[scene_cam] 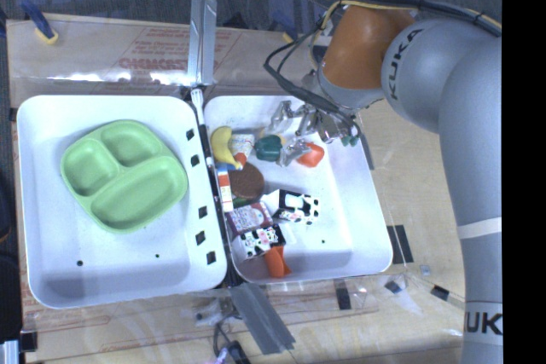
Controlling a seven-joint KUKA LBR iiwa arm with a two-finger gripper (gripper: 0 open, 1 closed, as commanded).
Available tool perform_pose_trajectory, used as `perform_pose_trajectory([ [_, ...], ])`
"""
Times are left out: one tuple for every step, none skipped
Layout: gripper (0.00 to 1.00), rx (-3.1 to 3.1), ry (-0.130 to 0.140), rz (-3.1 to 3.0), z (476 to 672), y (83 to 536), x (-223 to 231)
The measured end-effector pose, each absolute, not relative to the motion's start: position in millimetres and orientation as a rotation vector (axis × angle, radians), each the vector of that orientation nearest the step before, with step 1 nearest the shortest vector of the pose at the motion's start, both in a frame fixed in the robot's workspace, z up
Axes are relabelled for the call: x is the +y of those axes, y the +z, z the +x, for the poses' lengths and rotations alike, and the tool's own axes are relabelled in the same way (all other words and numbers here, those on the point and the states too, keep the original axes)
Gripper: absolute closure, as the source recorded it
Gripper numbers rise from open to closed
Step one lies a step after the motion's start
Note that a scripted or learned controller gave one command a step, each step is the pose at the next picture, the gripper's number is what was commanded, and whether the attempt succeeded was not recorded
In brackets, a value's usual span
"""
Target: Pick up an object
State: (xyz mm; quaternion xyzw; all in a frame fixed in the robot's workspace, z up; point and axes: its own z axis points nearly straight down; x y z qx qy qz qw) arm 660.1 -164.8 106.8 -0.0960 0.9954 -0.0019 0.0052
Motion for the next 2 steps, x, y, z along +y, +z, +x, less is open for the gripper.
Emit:
perform_pose_trajectory([
  [1.00,3.085,-0.007,-0.503,660.3,245.9,-110.1],
  [1.00,3.092,-0.004,-0.507,659.2,250.3,-109.3],
])
